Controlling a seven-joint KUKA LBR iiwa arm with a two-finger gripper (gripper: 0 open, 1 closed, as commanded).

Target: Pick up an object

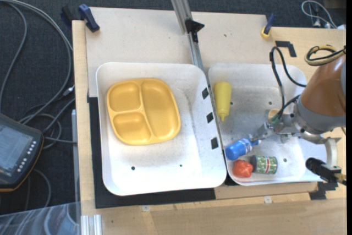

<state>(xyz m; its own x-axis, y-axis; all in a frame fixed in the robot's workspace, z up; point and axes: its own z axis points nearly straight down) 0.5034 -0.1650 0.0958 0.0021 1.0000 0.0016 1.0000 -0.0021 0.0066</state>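
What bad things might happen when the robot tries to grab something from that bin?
The gripper sits low in the right bin, close to the blue bottle. That bottle lies on its side, so it might roll away when pushed.

The blue bottle, the red toy and the green can crowd the bin's near corner. Reaching for one could bump the others, or the gripper could hit the bin wall.

The arm (324,99) reached in from the right, its orange band uppermost, the wrist angled down and leftward, the hand (263,134) held low.
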